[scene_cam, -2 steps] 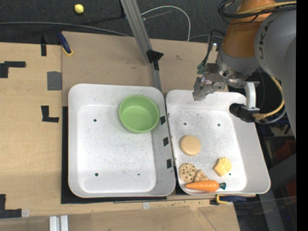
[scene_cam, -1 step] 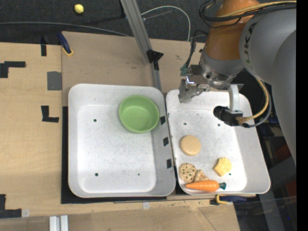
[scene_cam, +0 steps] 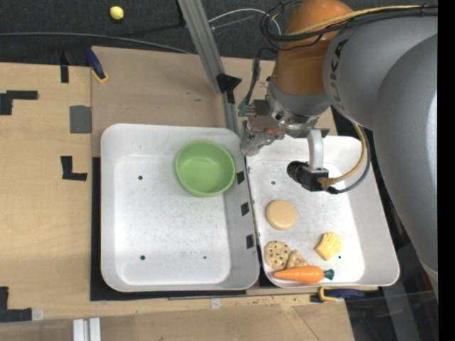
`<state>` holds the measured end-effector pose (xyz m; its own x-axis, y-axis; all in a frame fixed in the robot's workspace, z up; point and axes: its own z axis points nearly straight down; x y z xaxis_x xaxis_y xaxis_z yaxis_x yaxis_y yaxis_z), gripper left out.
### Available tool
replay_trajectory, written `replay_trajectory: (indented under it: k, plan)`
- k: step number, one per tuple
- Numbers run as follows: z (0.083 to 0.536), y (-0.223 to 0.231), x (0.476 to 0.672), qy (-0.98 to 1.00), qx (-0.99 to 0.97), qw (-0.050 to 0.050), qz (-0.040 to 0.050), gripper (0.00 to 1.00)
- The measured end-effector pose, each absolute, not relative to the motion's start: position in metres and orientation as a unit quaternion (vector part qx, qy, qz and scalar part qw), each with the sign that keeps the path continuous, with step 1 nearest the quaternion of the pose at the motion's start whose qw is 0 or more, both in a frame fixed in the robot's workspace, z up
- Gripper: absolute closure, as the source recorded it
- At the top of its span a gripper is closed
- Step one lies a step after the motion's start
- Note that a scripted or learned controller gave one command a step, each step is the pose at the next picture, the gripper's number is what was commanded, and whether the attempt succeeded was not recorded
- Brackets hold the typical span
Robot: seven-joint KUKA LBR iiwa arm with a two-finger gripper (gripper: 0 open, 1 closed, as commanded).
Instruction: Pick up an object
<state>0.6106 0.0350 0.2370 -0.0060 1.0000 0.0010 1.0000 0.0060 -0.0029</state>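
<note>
A green bowl (scene_cam: 205, 167) stands upright in the left bin (scene_cam: 156, 233), near its back right corner. The right bin (scene_cam: 359, 204) holds a round tan biscuit (scene_cam: 281, 214), a brown cracker (scene_cam: 276, 251), a yellow cheese wedge (scene_cam: 328, 246) and an orange carrot (scene_cam: 302, 275) along its front. My gripper (scene_cam: 254, 138) hangs over the back end of the divider between the bins, just right of the bowl and apart from it. The wrist hides whatever lies under it.
A slanted metal pole (scene_cam: 202, 41) runs from the back down to the bins' shared corner, right beside the gripper. A black fitting with cables (scene_cam: 307, 175) hangs over the right bin. A yellow ball (scene_cam: 116, 12) lies far back left.
</note>
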Motion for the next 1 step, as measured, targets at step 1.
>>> replay_trajectory:
  k: [1]
  plan:
    - [0.2414, 0.0826, 0.5928, -0.71, -0.705, 0.002, 0.0006, 1.0]
